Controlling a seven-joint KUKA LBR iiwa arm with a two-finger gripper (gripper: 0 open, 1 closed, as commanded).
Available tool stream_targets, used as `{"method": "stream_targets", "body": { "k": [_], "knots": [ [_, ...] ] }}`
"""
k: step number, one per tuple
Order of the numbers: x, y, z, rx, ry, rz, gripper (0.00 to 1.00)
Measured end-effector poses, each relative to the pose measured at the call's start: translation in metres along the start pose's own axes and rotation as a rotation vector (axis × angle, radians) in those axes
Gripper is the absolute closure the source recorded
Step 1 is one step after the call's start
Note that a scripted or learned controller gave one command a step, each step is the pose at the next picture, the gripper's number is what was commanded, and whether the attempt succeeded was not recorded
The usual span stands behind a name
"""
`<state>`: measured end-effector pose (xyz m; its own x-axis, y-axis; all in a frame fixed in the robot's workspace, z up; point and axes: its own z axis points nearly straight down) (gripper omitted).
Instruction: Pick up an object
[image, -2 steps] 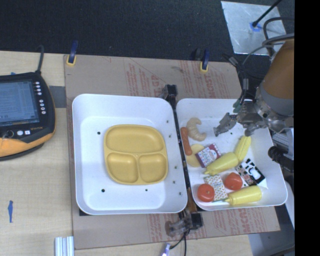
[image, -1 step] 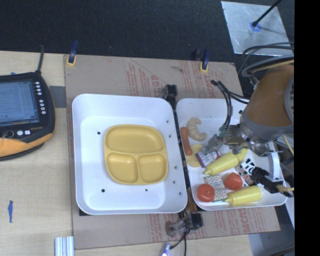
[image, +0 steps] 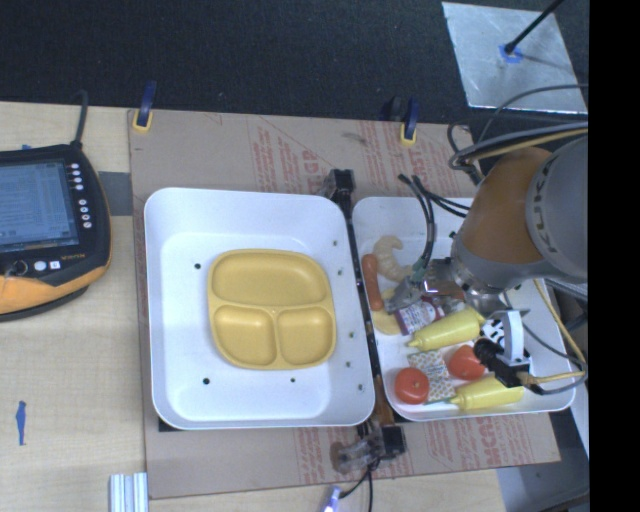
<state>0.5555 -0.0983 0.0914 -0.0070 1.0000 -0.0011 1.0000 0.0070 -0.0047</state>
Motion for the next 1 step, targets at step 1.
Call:
{"method": "stream_targets", "body": {
  "k": [1],
  "knots": [
    [-0.0011,0.0,-0.0103,0.002,-0.001,-0.004,1.0]
  ]
}}
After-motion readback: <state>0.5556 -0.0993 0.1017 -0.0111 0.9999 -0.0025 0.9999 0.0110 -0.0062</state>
